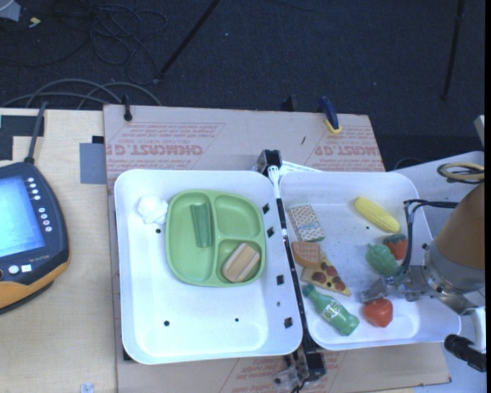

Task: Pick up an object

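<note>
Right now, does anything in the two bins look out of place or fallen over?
The green bottle lies on its side in the right bin, near the pizza slice. Otherwise nothing stands out.

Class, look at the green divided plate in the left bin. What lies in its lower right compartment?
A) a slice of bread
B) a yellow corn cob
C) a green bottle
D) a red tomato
A: the slice of bread lies in the lower right compartment of the green plate.

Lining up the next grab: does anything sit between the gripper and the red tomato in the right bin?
Nothing visible does. The gripper hangs just above the red tomato, with bare bin floor between them. The green broccoli lies close on the gripper's far side, and the green bottle lies to the tomato's left.
</note>
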Tool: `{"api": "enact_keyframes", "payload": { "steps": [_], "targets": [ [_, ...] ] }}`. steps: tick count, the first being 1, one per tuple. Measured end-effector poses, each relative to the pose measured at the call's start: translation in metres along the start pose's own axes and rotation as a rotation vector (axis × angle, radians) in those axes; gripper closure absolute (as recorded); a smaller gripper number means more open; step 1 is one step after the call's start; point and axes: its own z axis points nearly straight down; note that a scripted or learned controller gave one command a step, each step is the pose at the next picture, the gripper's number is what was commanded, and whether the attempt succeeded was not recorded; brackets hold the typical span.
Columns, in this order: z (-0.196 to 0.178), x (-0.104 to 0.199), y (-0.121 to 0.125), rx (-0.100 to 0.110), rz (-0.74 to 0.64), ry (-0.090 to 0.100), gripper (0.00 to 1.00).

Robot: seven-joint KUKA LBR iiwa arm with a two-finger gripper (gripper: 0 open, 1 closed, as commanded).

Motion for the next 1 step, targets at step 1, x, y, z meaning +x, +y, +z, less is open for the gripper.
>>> {"api": "enact_keyframes", "payload": {
  "steps": [1],
  "targets": [
    [-0.0058,0.0,0.069,-0.005,-0.004,0.0,0.0]
  ]
}}
